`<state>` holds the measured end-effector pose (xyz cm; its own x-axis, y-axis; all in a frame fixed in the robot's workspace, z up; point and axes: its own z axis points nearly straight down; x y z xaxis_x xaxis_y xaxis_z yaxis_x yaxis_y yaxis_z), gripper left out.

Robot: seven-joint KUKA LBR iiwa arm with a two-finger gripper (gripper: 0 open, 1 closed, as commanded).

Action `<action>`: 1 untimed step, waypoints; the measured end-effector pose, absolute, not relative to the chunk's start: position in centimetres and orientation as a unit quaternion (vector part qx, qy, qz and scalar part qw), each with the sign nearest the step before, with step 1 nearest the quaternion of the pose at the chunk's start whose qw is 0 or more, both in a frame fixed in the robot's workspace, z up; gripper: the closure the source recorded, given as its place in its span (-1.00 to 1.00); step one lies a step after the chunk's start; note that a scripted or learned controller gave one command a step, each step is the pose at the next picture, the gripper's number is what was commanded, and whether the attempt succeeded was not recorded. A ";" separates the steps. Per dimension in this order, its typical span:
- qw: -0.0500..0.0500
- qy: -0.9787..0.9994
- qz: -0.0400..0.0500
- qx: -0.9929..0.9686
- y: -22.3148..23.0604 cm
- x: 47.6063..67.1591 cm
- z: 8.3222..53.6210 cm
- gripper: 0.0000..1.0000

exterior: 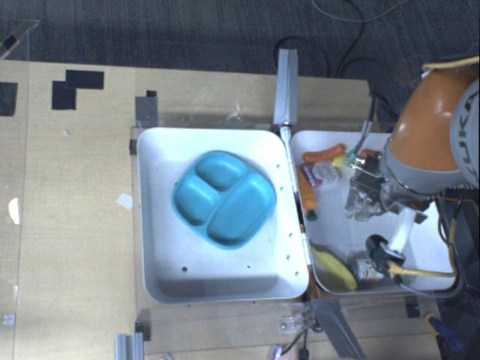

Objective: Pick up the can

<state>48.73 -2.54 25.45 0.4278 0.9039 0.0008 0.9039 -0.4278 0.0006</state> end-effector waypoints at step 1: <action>0.001 0.444 0.001 0.896 -1.5 53.7 26.1 1.00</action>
